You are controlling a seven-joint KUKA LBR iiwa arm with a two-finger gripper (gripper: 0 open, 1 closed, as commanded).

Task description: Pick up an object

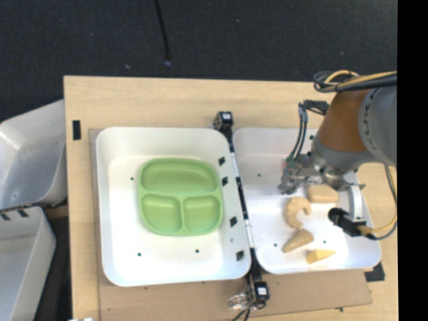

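Note:
The right bin (264,154) holds several pale food-like pieces: a beige block (322,194), a rounded croissant-like piece (296,210), a tan cone (297,241) and a yellow wedge (320,255). My gripper (292,183) hangs low in this bin, just left of the beige block and right above the croissant-like piece. The arm's grey body and orange band (340,122) reach in from the right and cover the wrist. Nothing is visibly held.
The left bin (114,246) carries a green three-compartment plate (179,196). A black clamp strip (235,199) runs between the bins. A black cable and connector (344,221) hang by the right bin's right side. The wooden bench (167,99) surrounds both bins.

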